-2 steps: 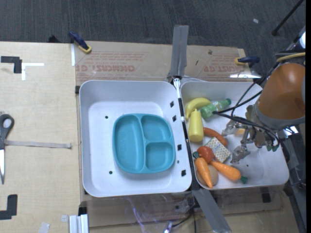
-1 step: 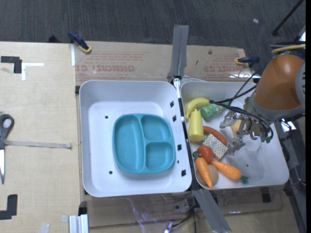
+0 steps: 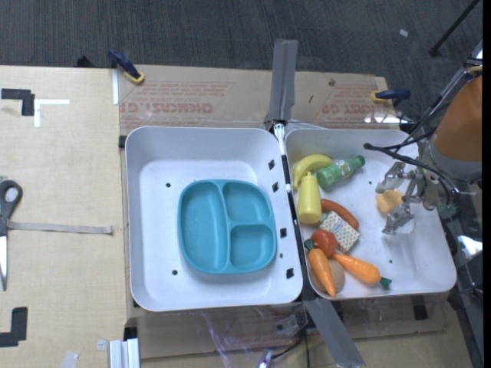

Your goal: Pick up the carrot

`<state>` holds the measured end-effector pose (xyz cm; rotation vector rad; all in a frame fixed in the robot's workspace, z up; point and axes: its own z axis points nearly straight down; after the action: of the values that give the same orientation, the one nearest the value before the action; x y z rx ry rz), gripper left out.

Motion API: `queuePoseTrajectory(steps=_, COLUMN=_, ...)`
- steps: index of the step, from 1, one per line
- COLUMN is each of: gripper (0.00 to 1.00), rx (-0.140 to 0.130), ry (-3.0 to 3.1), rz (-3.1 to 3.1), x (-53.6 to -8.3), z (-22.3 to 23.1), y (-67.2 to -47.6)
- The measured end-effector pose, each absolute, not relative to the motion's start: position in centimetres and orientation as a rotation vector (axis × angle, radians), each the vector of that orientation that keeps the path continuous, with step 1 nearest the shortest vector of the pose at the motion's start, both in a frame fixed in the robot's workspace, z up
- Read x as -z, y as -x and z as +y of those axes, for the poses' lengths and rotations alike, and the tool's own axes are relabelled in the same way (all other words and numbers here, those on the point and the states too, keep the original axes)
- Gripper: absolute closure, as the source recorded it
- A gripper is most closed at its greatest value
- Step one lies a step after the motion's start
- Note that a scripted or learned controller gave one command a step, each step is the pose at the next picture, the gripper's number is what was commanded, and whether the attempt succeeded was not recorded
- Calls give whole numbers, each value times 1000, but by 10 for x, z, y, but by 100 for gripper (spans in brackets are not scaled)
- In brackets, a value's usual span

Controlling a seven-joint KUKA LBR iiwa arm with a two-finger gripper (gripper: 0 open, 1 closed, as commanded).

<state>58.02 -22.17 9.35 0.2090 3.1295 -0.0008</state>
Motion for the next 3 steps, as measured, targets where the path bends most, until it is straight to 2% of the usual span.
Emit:
queuePoseTrajectory(steps=1, gripper=0, rx=1, ry=-86, rz=3137, x=-93, z=-214, y=-494)
queuePoseTrajectory(steps=2, gripper=0, rx=1, ry=-389, rz=3111, x=-93, z=-148, y=-480)
queuePoseTrajectory(steps=3, gripper=0, rx=0, ry=-699, rz=3058, x=-152, z=-95, y=-480)
